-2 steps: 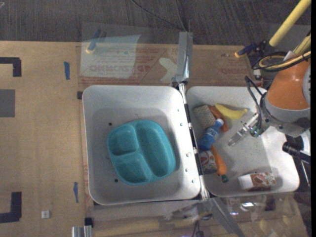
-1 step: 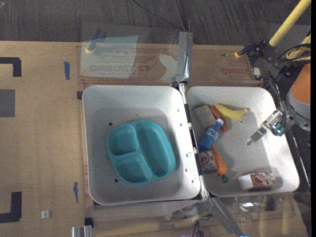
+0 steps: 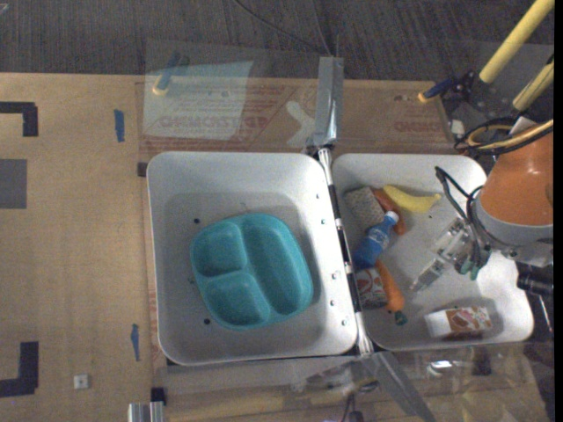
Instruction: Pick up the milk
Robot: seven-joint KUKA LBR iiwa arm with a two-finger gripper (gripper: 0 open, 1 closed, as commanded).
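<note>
Evidently the milk (image 3: pixel 459 321) is the small white carton with a reddish-brown label lying flat on its side near the lower right corner of the right bin (image 3: pixel 515 334), well apart from the other items. I judge it light and fairly stiff, a coated box whose smooth faces may slide under a poor pinch and dent if squeezed hard; the safest hold looks to be across its short width, near the middle of its length, with the jaws coming straight down on the two long edges. The gripper (image 3: pixel 428 276) hangs over the middle of the same bin, above and left of the carton, its slim fingers apart and holding nothing. Toward the bin's left side lie a blue bottle (image 3: pixel 376 239), a yellow banana (image 3: pixel 412 200), an orange carrot-like piece (image 3: pixel 393 294) and a grey sponge-like block (image 3: pixel 359 205), clustered near the divider. The left bin (image 3: pixel 167 192) holds a teal divided plate (image 3: pixel 252 271). Both bins sit on a tan table (image 3: pixel 70 262) marked with black and blue tape. Room around the carton seems ample, though the bin wall stands just beside it on the lower side.
</note>
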